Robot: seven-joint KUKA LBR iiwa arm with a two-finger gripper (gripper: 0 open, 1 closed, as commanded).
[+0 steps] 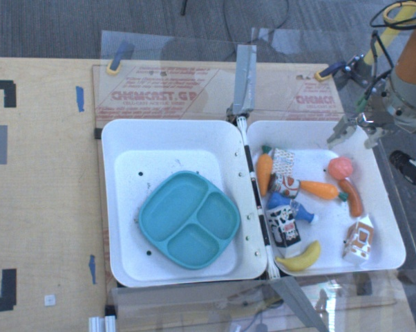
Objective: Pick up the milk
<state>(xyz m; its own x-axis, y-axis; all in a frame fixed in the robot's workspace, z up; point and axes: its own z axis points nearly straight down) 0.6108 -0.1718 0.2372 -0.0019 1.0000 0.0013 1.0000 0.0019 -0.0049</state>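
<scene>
Desk: the wooden desk (42, 185) is carrying two white bins side by side, and I am reaching in from the right.
Near edge: a banana (298, 256) is lying at the front of the right bin (394, 258), with an orange-and-white carton (358, 241) sitting near the front right corner.
Milk: the milk (285, 225), a cow-patterned carton with a blue top, is lying on its side just behind the banana, pressing close to the bin's left wall.
Neighbours: a carrot (320, 189) and a sausage (351, 196) are resting behind and to the right of it, and a pink ball (340, 167) is sitting farther back.
Left bin: a teal plate (188, 218) is taking up the left bin (118, 144) and is playing no part here.
Fingers: my fingers (337, 133) are hanging spread apart, gripping nothing, over the far right corner of the right bin, well apart from the milk.
Step in hand: I am judging that I am only beginning the approach.
Doing it well: I am planning to cross toward the front left, turn so the fingers are straddling the carton's narrow sides, and descend between the wall and the carrot.
Risk: I am expecting the banana or the wall to be blocking one finger.
</scene>
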